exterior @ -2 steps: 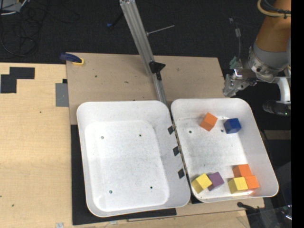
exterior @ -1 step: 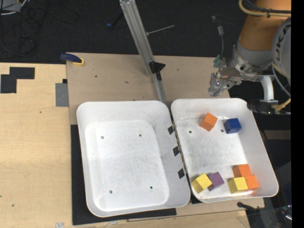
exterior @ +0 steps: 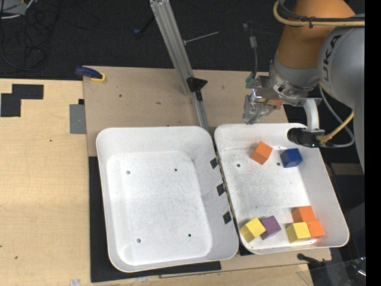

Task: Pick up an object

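My metal two-finger gripper (exterior: 255, 113) hangs above the right shallow white plastic bin's (exterior: 333, 186) far rim; its spread I cannot tell.

aluminium rail (exterior: 176, 46) leaning over bench | blue clamp (exterior: 89, 72) at bench corner

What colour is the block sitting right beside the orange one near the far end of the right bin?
Blue, plainly seen in the camera view.

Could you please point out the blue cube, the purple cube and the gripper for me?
blue cube (exterior: 291, 158), camera view, top face.
purple cube (exterior: 271, 225), camera view, top face.
gripper (exterior: 255, 113), camera view, at its tip.
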`<state>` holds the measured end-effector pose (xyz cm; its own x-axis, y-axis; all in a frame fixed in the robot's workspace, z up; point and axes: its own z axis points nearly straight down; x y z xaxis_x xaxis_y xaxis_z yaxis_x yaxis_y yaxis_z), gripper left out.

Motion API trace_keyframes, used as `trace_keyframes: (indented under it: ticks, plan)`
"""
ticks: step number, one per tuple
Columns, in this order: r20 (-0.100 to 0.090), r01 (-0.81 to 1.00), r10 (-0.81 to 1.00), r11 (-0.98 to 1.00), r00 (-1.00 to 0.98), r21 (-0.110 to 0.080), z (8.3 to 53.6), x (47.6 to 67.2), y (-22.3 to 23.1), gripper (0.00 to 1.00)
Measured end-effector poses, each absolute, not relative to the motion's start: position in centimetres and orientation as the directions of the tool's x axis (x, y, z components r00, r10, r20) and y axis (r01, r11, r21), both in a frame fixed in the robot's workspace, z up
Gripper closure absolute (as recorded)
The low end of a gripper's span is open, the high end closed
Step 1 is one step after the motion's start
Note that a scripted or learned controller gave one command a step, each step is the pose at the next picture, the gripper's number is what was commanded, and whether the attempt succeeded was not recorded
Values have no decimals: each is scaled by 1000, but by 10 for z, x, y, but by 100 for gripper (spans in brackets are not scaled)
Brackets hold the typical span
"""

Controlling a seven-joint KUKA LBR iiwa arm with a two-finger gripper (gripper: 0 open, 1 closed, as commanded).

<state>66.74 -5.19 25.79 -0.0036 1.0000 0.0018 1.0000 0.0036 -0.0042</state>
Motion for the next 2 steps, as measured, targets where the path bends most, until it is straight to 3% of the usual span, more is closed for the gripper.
trace_keyframes:
  ticks: [2]
  plan:
    - [2,1000,1000,4,-4,-1,259,667,52,100]
